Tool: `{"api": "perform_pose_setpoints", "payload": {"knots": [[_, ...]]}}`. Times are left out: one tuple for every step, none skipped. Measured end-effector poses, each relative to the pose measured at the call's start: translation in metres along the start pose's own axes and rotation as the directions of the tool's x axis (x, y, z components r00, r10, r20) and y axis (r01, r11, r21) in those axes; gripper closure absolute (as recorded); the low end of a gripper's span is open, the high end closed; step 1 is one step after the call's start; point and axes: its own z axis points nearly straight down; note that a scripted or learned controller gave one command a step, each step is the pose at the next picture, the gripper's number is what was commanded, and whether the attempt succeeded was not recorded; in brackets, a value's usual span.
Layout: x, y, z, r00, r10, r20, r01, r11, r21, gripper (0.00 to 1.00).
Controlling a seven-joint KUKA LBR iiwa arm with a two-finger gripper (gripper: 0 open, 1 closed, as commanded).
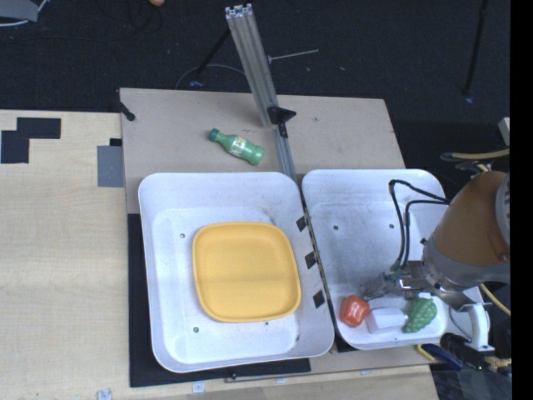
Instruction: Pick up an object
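Note:
In the right bin (pixel 358 207), three objects lie near the front edge. A red rounded object (pixel 354 310) is on the left, a small white block (pixel 385 320) in the middle and a green bumpy object (pixel 420 315) on the right. My gripper (pixel 390 287) hangs low over the bin's front right part, just above and behind the white block and between the red and green objects. The arm's orange band (pixel 470 223) rises to its right and hides the bin's right wall.
The left bin (pixel 162 198) holds a square yellow plate (pixel 246 270). A green bottle (pixel 236 146) lies on the bench behind the bins. A slanted aluminium bar (pixel 256 57) stands behind the divider. Black cables (pixel 405 215) loop over the right bin.

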Motion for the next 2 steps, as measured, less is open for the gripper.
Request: {"api": "perform_pose_setpoints", "payload": {"knots": [[-0.001,0.0,0.002,1.0,0.002,0.001,-0.002,1.0,-0.005,0.0],[-0.002,0.0,-0.009,1.0,0.004,0.002,-0.004,1.0,-0.007,1.0]]}}
